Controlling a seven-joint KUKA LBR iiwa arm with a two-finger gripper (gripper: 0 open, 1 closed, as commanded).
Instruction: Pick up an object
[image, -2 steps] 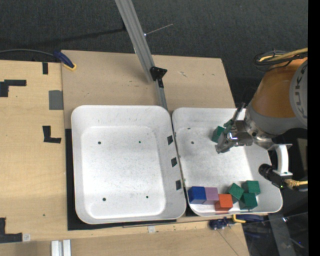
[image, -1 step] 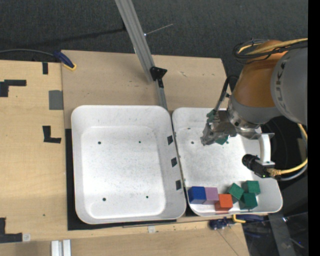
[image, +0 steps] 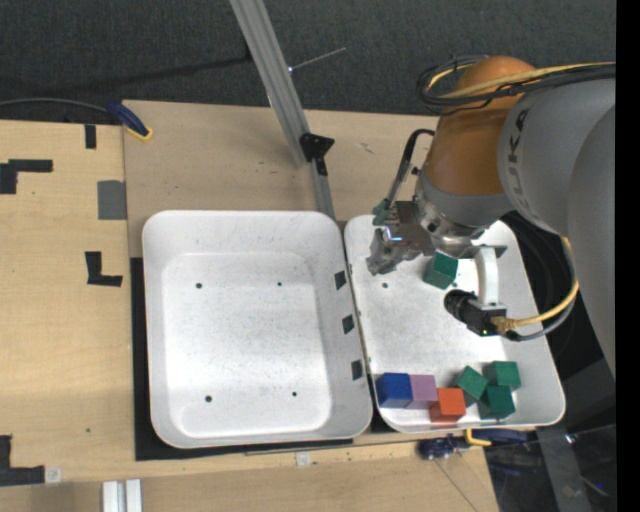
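**Asker:** Which object are you going for, and where does it lie?

**Me:** The green block in the right bin. It sits in the upper part of that bin, just beside my gripper, on the side toward my wrist. The gripper hangs low over the bin's upper left corner, near the wall it shares with the left bin.

**Asker:** Are you holding it?

**Me:** No. The block lies apart from the gripper, partly tucked under my wrist. Whether my gripper stands wide or narrow I cannot tell; the view is too dark and cluttered there.

**Asker:** How will it handle?

**Me:** I judge it a small, stiff, light cube, not fragile, with flat faces that may be a little smooth. I would take it across two opposite flat sides, squarely, so it does not twist out.

**Asker:** Other choices?

**Me:** A cluster sits along the bin's lower edge: a blue block, a purple block, an orange block and more green ones. They touch one another, so closing around one looks harder.
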